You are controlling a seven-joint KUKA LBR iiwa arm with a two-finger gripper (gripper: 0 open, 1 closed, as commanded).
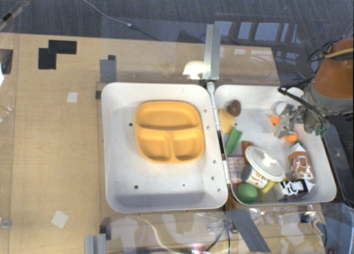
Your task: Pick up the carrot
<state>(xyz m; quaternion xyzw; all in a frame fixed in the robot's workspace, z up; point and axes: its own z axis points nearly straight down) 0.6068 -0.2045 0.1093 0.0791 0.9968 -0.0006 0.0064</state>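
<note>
The carrot (274,119) is a small orange piece in the right bin (260,106), near its right side. Its two orange ends show on either side of my gripper (287,124), the second end at the lower right. My gripper hangs directly over the carrot's middle and hides it. The grey arm with its orange band (333,76) reaches in from the right edge. I cannot make out whether the carrot is gripped.
The right bin also holds a brown ball (234,107), a yellow item (224,119), a green stick (233,141), a yoghurt cup (263,167), a lime (247,192) and a brown carton (300,164). A yellow divided plate (168,131) lies in the left bin (119,153).
</note>
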